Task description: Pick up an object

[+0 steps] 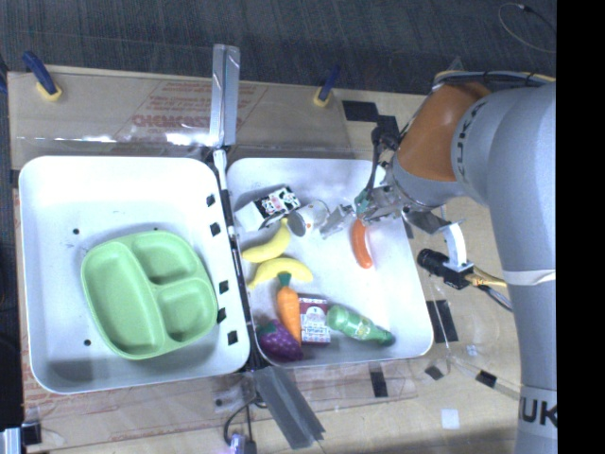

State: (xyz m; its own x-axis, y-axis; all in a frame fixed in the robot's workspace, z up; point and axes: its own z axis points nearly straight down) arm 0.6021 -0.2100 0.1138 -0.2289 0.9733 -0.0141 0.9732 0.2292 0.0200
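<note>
The gripper hangs low in the right bin, toward its twelve o'clock edge, reaching in from the arm at three o'clock. Whether it is open or closed cannot be told from this slant, and nothing can be made out in its grasp. Just at its four o'clock lies a small orange-red sausage, close beside it. At its nine o'clock sits a silvery can, and beyond that a black-and-white carton near the divider between the bins. Further toward seven o'clock lie two bananas, one above the other. Below them a carrot points toward six o'clock, with a red box beside it and a green bottle lying on its side toward four o'clock. A bunch of purple grapes rests at the bin's six o'clock corner. In the left bin lies a green divided tray. Both bins rest on the wooden surface.
</note>
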